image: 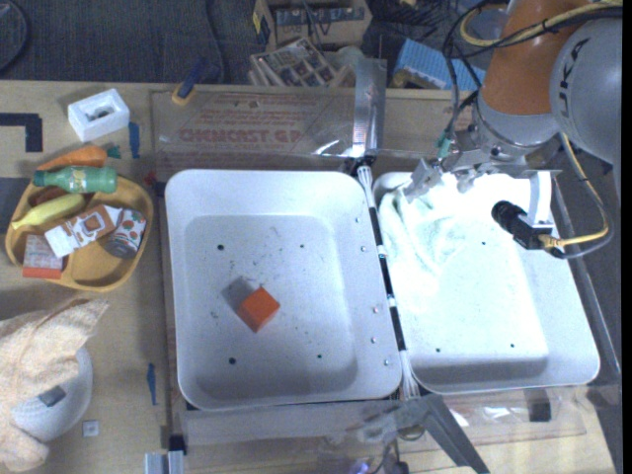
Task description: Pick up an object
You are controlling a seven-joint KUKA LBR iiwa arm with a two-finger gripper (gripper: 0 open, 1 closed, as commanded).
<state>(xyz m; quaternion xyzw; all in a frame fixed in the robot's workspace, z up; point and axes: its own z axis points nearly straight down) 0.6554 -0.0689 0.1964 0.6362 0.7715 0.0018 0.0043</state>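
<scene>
An orange cube (260, 309) lies in the left bin (197, 205), a little left of its middle, with a grey shadow beside it. A crumpled pale cloth (423, 240) lies in the back left part of the right bin (553, 354). My gripper (441, 174) hangs over the back edge of the right bin, just above the far end of the cloth. The grey arm with its orange band (523, 47) rises behind it at the upper right. Nothing can be seen held in the gripper.
A yellow bowl (99, 270) of toy food sits left of the bins, with a small white box (99, 115) behind it and a beige cloth (44, 363) in front. A clear panel (267, 126) lies behind the left bin. A black cable plug (513, 215) hangs over the right bin.
</scene>
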